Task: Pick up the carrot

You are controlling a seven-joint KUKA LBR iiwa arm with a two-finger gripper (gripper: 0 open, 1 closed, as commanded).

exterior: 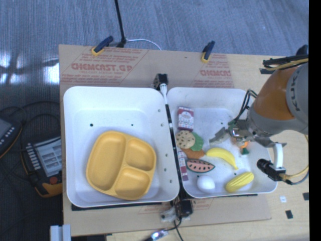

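Lying just beside fingers (235, 134), carrot (244, 145), perhaps touching

Arm reaching in from the right, gripper (239, 138) low in the right bin (220, 98), a bit of orange carrot (244, 145) at its tip; banana (223, 156), corn (239, 181), egg (205, 184) and watermelon slice (200, 165) nearby, yellow tray (121, 163) in the left bin (80, 104)

The bench (75, 64), topped with brown printed board, bears two white bins: one (228, 102) under the pincer (231, 133), the other (100, 102) to its left.
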